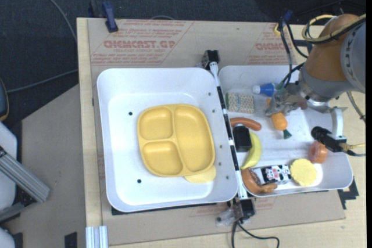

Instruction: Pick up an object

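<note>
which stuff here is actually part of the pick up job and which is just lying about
Part of the job:
- gripper, low in the right bin
- orange carrot-like toy just below it, the nearest candidate
- other candidates there: banana, sausage, yellow disc

Just lying about:
- yellow divided plate in the left bin
- blue clamp on the bench edge

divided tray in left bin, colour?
Yellow: the moulded three-compartment plastic tray, clearest in the camera view.
</note>
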Controlling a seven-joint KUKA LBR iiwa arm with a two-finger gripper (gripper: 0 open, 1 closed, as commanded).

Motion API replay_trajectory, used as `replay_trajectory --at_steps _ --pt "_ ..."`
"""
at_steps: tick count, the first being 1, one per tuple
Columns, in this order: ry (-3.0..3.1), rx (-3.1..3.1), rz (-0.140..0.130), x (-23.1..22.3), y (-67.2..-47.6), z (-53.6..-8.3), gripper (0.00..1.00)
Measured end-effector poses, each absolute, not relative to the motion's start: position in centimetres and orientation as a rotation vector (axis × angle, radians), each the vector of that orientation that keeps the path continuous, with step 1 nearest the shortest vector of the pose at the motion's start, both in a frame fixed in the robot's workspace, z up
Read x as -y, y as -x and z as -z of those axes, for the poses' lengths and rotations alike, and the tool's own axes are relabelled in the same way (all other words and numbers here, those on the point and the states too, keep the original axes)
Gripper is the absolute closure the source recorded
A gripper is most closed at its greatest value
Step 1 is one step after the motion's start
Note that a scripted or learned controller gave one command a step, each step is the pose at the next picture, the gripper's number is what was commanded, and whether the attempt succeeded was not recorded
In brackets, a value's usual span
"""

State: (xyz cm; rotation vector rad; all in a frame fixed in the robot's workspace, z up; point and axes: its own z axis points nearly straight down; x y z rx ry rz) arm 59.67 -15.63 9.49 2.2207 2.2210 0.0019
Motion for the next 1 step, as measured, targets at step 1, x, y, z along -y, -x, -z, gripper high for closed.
replay_trajectory --at_steps 1 --pt "-2.219 -2.222 -0.002 11.21 -60.66 -17.06 1.0"
